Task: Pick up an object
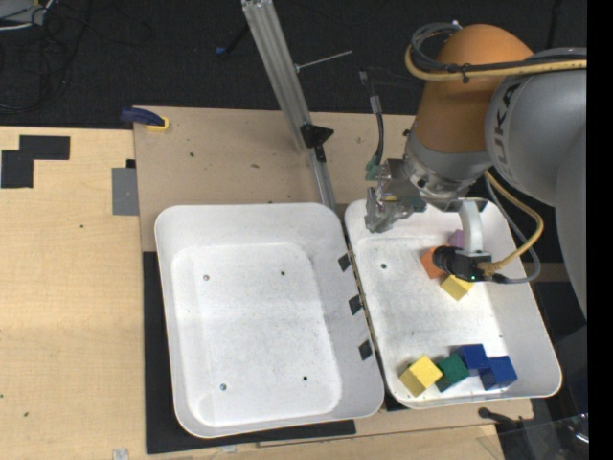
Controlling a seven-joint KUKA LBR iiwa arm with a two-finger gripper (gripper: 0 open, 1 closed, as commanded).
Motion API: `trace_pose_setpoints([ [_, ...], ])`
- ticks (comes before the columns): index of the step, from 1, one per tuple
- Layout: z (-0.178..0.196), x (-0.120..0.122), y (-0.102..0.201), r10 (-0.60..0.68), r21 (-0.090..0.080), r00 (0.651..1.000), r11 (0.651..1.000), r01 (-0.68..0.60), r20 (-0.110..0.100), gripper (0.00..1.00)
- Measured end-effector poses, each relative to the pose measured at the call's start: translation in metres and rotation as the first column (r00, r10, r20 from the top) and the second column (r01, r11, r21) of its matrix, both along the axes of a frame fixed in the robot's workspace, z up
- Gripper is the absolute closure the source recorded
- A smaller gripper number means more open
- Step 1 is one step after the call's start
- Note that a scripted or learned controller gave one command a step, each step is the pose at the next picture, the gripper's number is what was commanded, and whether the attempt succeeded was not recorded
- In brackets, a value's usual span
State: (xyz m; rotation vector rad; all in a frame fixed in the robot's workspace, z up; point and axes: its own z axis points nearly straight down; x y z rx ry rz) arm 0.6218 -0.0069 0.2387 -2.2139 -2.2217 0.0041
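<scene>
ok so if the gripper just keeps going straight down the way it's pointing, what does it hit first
Most likely the bare floor of the right bin near its far left corner. The gripper points down there, and the blocks lie well off to the side, though depth is hard to judge.

No writing, label, brand, number or sign can be read anywhere in the frame. The two white bins [251, 220], the coloured blocks [458, 369] at the lower right and the wooden bench [67, 286] at the left all show plain surfaces.
</scene>
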Motion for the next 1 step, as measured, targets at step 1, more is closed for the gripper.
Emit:
trace_pose_setpoints([
  [1, 0.0013, -0.0068, 0.0604, 0.001, 0.001, 1.0, 1.0, -0.001, 0.0, 1.0],
])
